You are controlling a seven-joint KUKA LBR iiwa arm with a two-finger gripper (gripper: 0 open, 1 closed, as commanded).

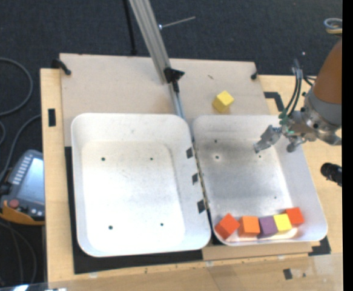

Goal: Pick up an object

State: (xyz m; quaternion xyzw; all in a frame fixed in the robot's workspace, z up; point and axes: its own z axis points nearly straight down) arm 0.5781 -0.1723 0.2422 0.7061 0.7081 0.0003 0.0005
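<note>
Five blocks [260, 225] along right bin [297, 180] edge; one yellow cube [223, 101] outside

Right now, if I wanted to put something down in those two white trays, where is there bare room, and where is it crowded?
The left bin has bare floor from wall to wall. The right bin is bare across its middle, between the gripper near its far right corner and the blocks along its near wall. That row is crowded: red block, orange block, purple block, yellow block, red-orange block.
</note>
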